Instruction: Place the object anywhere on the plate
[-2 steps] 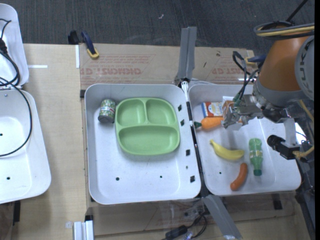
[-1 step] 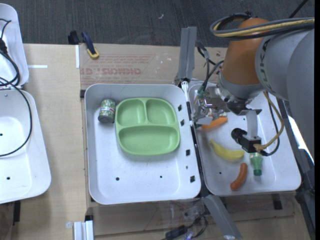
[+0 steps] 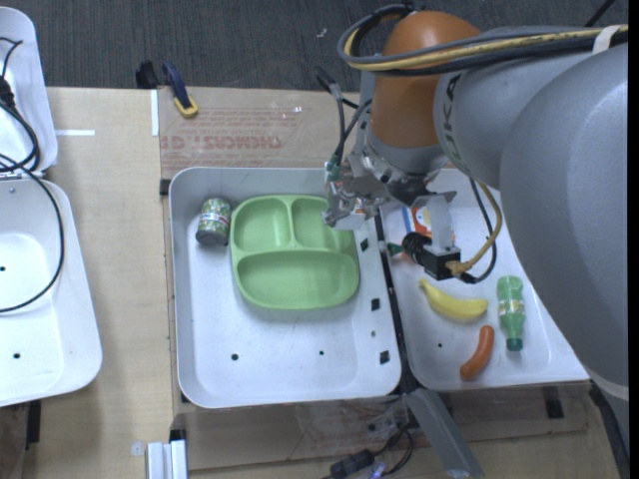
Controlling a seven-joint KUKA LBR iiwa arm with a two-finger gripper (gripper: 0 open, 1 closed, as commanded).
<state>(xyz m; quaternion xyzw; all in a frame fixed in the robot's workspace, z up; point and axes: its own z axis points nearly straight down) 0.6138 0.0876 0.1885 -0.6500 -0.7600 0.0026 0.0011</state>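
Grey arm with orange band reaching in from the right, wrist hanging over the seam between the 2 shallow white bins. Pincer poised at the right rim of the green plastic plate with 3 compartments, above its upper-right compartment. Fingers too dark and cluttered by cables to read; cannot tell whether spread or pressed together, and nothing clearly seen between them.

Plate lying flat in the upper middle of the left white bin. Small cylindrical can with a green-and-grey label on its side just beside the plate's left edge, on the bin floor, not on the plate.

In the right white bin: yellow banana near the middle, red-orange sausage below it, green plastic bottle lying lengthwise to the right of both, all 3 apart from one another.

Wooden table under both bins, with a flattened brown cardboard sheet bearing red lettering behind the left bin and a small blue-and-yellow clamp at its far edge. Another white tray with black cables at the left border.
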